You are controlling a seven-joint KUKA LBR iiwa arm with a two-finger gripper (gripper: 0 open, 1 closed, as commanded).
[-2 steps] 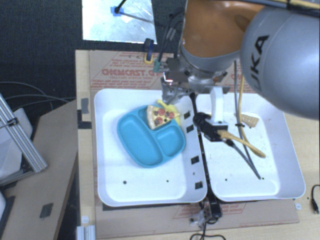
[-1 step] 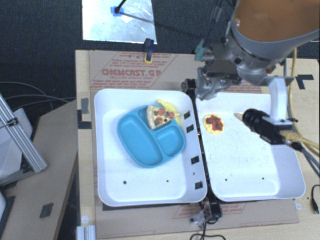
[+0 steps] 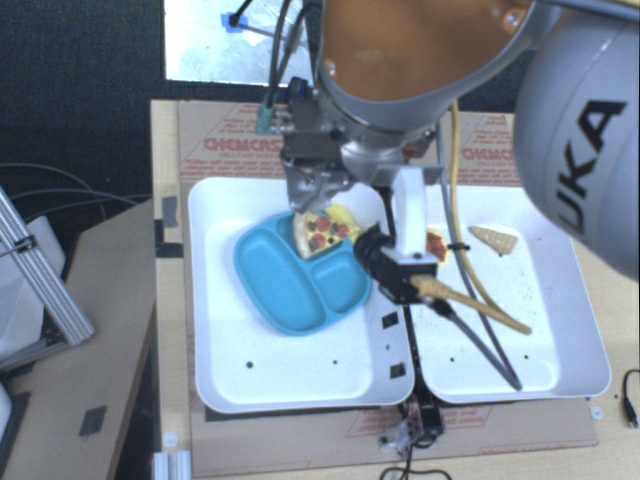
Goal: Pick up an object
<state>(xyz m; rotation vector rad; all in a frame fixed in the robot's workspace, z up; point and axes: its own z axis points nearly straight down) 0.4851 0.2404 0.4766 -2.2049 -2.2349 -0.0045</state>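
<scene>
Two shallow white bins side by side on a cardboard-covered bench (image 3: pixel 230 133) with red print; left bin (image 3: pixel 215 368), right bin (image 3: pixel 560 358). Dark carpeted floor behind, pale bright patch at top, aluminium frame (image 3: pixel 35 288) at left edge. Blue divided plate (image 3: pixel 285 288) in left bin, tilted toward the divider. Toy pizza slice (image 3: pixel 322 233) (yellow with red dots) resting on plate's upper right rim, something yellow just behind it, possibly another toy food piece. Tan wedge-shaped piece (image 3: pixel 495 238) in right bin near its back wall, small reddish item (image 3: pixel 436 243) beside the divider. Gripper (image 3: pixel 318 203) down over the pizza slice, right at or touching it; finger spread hidden under the wrist housing, cannot tell open or closed, grasp unconfirmed. Cables trailing across right bin.
</scene>
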